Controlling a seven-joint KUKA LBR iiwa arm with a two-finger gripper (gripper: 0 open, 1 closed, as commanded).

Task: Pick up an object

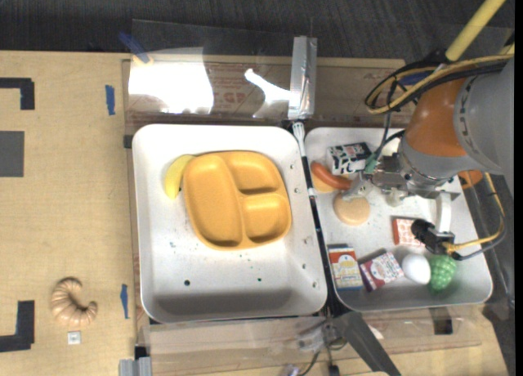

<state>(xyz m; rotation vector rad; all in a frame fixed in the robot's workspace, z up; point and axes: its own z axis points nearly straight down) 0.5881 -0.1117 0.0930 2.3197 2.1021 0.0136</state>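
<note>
my arm (482,121): cut off by the frame at 3 o'clock | my gripper (365,180): fingers too small and blurred to read | banana (173,175): mostly hidden under the orange tray (237,197), at its 9 o'clock | carton (350,156) print: unreadable

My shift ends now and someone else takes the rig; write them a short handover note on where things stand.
Tool: low in the right bin, near its upper left, just above the tan round piece; I cannot tell whether it grips anything.
Nearby: orange-red item and black-and-white carton.
Right bin's lower edge: two small boxes, white egg, green ball.
Left bin: orange divided tray over a yellow piece.
Done: no lift seen.
Left: grasp and raise one object.
</note>
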